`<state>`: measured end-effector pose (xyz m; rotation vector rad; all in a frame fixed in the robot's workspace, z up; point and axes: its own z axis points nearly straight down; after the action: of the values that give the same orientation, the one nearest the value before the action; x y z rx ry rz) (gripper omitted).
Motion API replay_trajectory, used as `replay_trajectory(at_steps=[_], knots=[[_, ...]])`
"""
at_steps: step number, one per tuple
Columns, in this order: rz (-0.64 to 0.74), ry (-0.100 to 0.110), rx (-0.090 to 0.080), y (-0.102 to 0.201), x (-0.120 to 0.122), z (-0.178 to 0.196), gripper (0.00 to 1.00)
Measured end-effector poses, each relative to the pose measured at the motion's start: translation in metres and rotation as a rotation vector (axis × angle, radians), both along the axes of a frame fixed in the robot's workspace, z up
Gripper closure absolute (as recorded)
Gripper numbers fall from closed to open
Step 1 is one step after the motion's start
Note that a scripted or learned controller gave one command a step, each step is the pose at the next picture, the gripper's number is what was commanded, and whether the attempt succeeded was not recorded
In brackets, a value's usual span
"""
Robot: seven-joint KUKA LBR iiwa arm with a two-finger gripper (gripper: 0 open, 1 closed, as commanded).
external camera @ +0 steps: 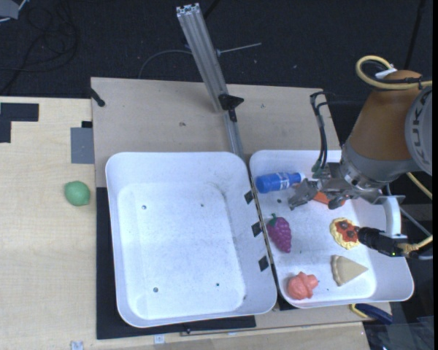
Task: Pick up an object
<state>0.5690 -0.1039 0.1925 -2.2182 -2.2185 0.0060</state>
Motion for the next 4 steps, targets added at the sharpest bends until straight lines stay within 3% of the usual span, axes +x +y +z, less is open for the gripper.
replay_trajectory(at_steps=[2,3,4], knots=[[0.000,-0.005,0.000,0.007,-0.002,-0.102,0.00],[-0.002,-0.007,0.000,0.006,-0.002,-0.091,1.00],[0.000,-0.010,-0.001,0.006,0.005,-0.031,1.00]])
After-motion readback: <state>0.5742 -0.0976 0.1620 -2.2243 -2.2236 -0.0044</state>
